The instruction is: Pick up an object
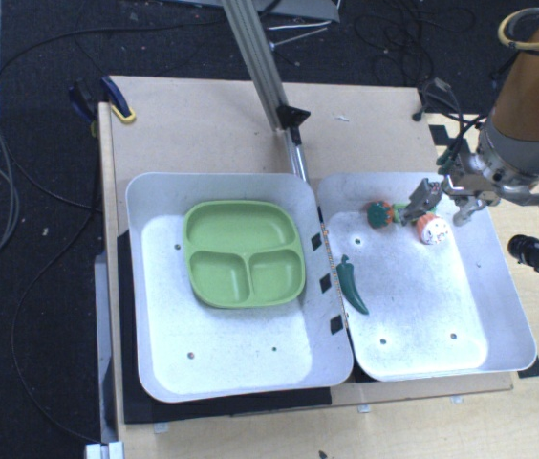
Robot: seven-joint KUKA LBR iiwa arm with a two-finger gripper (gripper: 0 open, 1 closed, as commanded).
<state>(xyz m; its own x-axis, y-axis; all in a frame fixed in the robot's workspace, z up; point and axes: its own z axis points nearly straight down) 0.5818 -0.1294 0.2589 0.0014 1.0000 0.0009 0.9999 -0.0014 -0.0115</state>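
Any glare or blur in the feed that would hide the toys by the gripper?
Camera view: lighting is even and soft, no strong glare on the right bin. The small toys near the gripper look slightly soft, too small for detail. The green pepper reads clearly.

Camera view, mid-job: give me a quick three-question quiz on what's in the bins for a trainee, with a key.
1. True or false: the green divided plate lies in the right bin.
2. Which item lies closest to the seam between the two bins? A) green pepper B) white-and-orange piece C) small green-and-orange toy
3. Fill in: the gripper sits over the ___ bin, near its far edge.

Key:
1. False: it lies in the left bin.
2. A
3. right
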